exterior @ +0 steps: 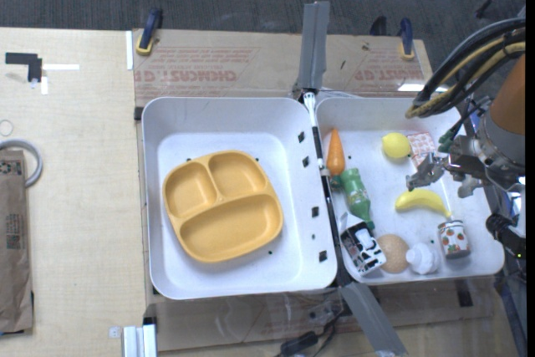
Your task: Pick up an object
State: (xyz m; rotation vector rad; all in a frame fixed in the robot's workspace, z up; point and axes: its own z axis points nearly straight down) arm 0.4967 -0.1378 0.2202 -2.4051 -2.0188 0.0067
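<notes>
A yellow divided plate (222, 206) lay in the left bin (155, 180), while in the right bin (368, 117) a carrot (334, 151), green bottle (356, 192), lemon (396, 146) and banana (422, 201) lay below the pincer (428, 170), whose spread I cannot tell.

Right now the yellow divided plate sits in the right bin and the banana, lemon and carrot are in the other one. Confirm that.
Not quite. The camera view shows the yellow divided plate in the left bin, not the right. The banana, lemon and carrot are in the other one, the right bin.
</notes>
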